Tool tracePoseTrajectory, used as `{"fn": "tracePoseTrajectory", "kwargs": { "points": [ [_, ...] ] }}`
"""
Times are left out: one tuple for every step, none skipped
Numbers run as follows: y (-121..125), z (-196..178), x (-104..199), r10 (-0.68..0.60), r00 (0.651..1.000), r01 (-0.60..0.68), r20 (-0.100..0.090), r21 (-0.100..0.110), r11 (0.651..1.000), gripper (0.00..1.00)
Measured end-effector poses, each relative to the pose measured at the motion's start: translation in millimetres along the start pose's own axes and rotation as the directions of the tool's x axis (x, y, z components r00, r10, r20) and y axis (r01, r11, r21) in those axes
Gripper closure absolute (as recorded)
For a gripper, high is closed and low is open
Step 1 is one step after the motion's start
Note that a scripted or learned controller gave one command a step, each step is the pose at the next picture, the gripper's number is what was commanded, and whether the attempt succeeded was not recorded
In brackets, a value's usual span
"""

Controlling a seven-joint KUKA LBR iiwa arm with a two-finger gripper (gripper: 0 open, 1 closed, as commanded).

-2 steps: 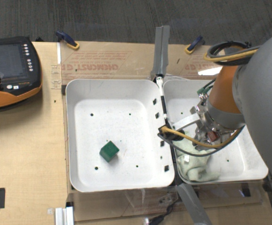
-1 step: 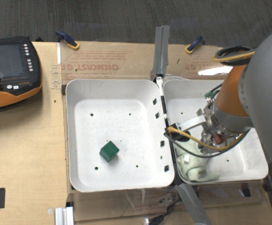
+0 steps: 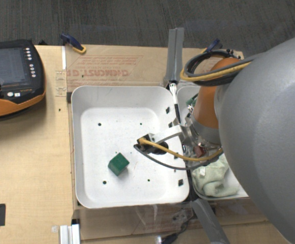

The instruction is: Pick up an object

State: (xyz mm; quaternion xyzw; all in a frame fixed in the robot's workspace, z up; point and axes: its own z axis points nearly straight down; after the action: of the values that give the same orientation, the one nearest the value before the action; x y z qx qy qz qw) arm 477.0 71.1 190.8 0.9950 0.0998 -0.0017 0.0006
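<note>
Green block (image 3: 118,164) in left bin (image 3: 104,108) | lies view-left of your end effector (image 3: 187,139), apart | grip state: you cannot tell

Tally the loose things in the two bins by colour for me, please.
Green: 1, a block in the left bin.
Off-white: 1, a crumpled cloth in the right bin.
Total: 2 in view; the arm covers much of the right bin.
</note>
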Motion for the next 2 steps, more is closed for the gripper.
{"fn": "tracePoseTrajectory", "kwargs": {
  "points": [
    [63,0,0,-0.089,0.996,0.089,0.001,0.0,0.996,1.0],
    [87,-24,-18,-0.004,1.0,0.004,0.001,0.0,1.0,1.0]
  ]
}}
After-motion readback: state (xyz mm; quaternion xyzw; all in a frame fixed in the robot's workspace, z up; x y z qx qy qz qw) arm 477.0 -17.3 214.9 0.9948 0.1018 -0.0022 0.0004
